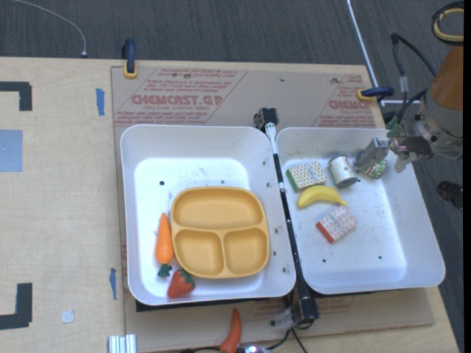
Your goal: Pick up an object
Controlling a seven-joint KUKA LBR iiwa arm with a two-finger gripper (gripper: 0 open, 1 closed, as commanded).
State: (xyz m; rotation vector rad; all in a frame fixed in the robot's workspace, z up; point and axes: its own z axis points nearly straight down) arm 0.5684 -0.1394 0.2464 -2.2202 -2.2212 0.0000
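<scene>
Worktop [59, 219] carries two white bins side by side. Left bin [147, 153], centre-left of frame, holds a yellow divided plate [219, 231], with a carrot [164, 239] against the plate's left edge and a strawberry [181, 284] at its lower-left corner. Right bin [390, 256], centre-right, holds the likely targets, all in its upper-left part: banana [321, 195], red-and-white block [336, 224] just below it, green patterned block [307, 174] just above it, small silver can [341, 170] on its side next to that.

Arm [449, 98] enters from upper right. The gripper [374, 159] sits low at the bin's upper edge, just right of the can, over a green speckled item [374, 168]. Can't tell if the jaws are released or clenched; nothing clearly lifted.

My call for a clean grasp: centre on one object, drop straight down clear of the can and the bin wall, close fully before lifting.
</scene>
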